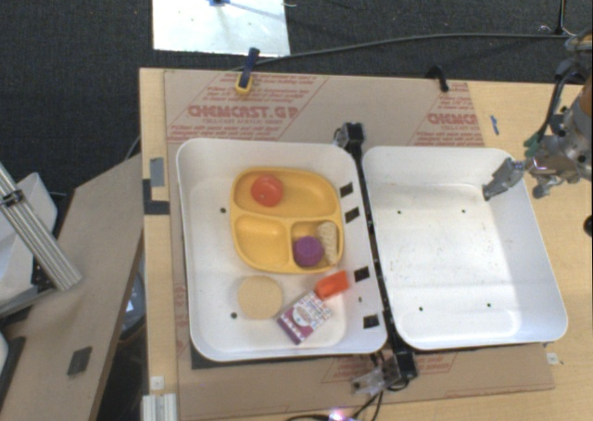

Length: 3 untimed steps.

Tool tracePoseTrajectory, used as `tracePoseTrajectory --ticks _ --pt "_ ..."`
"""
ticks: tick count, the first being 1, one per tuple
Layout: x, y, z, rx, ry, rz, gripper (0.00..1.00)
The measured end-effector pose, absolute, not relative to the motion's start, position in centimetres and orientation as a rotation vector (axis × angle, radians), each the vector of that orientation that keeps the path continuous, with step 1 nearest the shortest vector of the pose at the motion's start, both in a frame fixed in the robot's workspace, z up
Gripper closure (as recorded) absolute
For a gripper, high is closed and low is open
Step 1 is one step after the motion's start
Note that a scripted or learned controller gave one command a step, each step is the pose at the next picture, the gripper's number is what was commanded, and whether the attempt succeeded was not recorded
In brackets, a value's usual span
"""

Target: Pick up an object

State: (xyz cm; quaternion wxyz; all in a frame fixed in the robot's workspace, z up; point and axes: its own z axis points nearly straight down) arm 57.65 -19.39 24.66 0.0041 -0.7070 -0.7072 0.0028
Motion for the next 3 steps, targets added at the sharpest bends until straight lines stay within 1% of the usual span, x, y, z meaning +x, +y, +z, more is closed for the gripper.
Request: tracePoseTrajectory --ticks 1,3 --pt "57.9 -19.3 25.3 -2.218 -2.227 -0.001 0.0" --pt "59.1 -18.6 13.4 -2.216 -2.224 0.001 0.0"
